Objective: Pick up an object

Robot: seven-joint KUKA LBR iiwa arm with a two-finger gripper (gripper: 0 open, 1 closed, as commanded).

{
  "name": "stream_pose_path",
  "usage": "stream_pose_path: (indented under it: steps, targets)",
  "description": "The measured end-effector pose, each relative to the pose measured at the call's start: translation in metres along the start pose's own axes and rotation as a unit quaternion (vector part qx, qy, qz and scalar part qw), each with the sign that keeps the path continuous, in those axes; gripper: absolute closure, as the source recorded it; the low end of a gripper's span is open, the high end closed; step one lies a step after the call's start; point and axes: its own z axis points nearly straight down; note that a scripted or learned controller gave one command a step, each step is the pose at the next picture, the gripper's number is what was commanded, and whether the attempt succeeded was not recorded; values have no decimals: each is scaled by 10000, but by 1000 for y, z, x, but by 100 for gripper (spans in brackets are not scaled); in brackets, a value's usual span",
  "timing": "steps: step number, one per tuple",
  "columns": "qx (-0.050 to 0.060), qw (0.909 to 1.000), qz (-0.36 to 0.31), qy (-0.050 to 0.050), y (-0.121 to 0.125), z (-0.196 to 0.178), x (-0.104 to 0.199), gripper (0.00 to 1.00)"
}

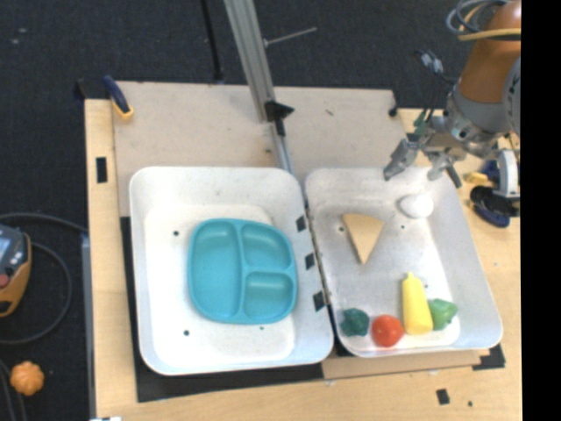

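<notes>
toward the far edge of your right bin (469,261) lies a small white egg-shaped object (415,205), smooth and pale, just beyond the tan wedge (362,235). your gripper (421,160) hangs over that bin's far rim, fingers (396,163) spread wide with nothing between them, near the white object but apart from it.

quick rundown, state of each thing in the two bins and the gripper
gripper: open, holding nothing, above the right bin's far edge
teal divided plate: flat in the left bin
white egg-like piece: lying near the right bin's far end
tan wedge: flat, mid right bin
yellow bottle-like toy: lying down by the near wall
green toy: beside it
red ball: at the near wall
dark green toy: at the near wall
</notes>
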Motion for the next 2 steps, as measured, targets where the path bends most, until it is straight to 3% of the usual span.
stream_pose_path:
  steps: [2]
  targets:
    - [19,10000,2,12,-5,104,2,0]
